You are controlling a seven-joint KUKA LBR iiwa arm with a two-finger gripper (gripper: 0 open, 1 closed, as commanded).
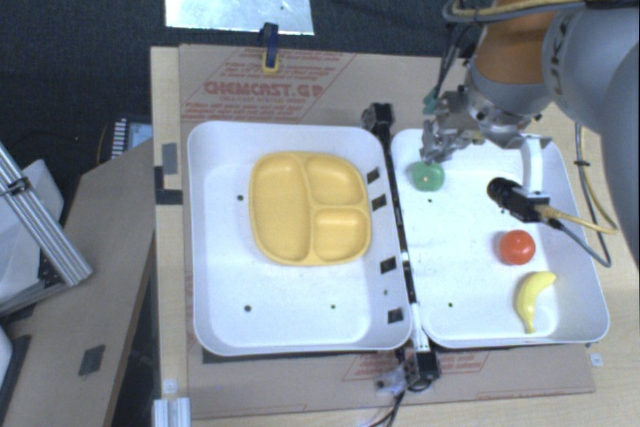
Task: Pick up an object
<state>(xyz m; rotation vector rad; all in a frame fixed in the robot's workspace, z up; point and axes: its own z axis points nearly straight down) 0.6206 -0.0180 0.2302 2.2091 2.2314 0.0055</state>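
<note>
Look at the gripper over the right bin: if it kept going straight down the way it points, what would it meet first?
Most likely the green ball, which sits directly beneath the gripper in the right bin. The gap between them is hard to judge from this slanted view.

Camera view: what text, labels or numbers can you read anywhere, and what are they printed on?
"CHEMCAST.G?" roughly, in red on the brown board behind the left bin; the last characters are blurred.
Faint red print on the board's front edge is too blurred to read.
No text is legible on the yellow tray, bins, gripper or fruit.
</note>
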